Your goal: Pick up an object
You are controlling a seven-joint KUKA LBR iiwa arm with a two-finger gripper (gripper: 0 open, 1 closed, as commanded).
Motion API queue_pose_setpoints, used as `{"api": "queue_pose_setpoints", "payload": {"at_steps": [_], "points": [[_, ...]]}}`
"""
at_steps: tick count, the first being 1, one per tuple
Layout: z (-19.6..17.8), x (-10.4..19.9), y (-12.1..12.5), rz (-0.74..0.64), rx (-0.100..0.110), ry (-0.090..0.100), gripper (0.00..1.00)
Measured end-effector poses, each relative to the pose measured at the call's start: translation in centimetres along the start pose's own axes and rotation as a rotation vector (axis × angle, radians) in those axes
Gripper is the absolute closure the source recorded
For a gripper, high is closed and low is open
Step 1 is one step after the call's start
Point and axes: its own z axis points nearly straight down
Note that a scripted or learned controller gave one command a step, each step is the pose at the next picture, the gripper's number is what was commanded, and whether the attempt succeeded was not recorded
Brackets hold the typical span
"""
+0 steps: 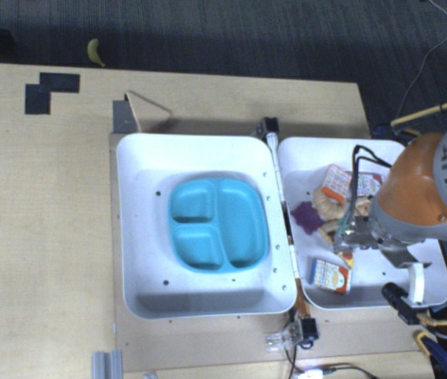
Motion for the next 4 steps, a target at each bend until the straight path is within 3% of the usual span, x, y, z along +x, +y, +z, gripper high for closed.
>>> {"api": "queue_pose_setpoints", "payload": {"at_steps": [1, 2, 3, 4], "points": [[-8.3, 6.1, 3.8, -0.008, 0.024, 0.014, 1.00], [-8.3, 6.0, 3.8, -0.008, 0.026, 0.013, 0.00], [-6.3, 1.5, -0.6, -0.005, 0.028, 0.012, 0.00], [1.5, 1.4, -0.6, -0.003, 0.020, 0.010, 0.00]]}}
